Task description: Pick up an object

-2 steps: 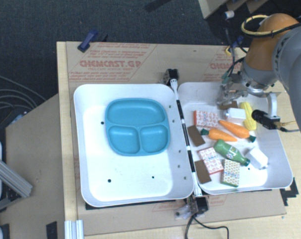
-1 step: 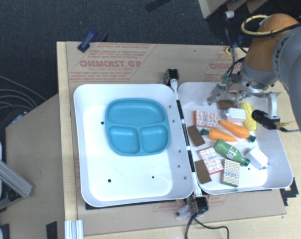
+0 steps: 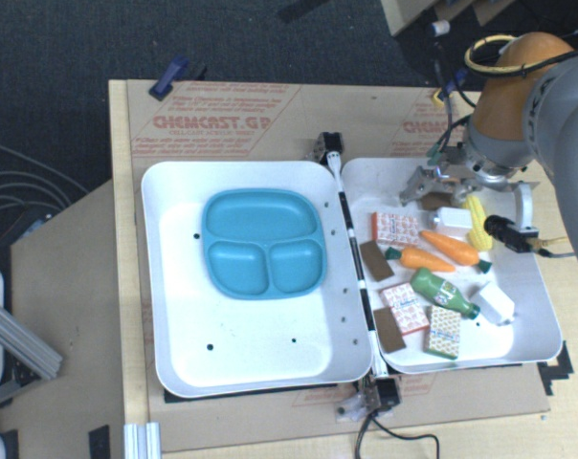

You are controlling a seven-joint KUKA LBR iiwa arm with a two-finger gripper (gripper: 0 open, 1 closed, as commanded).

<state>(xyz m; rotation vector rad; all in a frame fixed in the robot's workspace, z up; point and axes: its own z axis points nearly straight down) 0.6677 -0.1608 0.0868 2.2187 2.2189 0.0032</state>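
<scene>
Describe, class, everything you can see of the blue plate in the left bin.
The blue plate is a light blue, smooth, plastic-looking tray with rounded corners and three hollows: one wide one along the far side and two smaller ones nearer the camera. It lies flat, right way up, on the floor of the left bin, towards its far half. Nothing rests on it.

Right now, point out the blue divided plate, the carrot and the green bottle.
blue divided plate (image 3: 263, 215): camera view, on the floor of its large upper compartment.
carrot (image 3: 449, 246): camera view, on the middle of its orange body.
green bottle (image 3: 440, 290): camera view, on the middle of its green body.
</scene>
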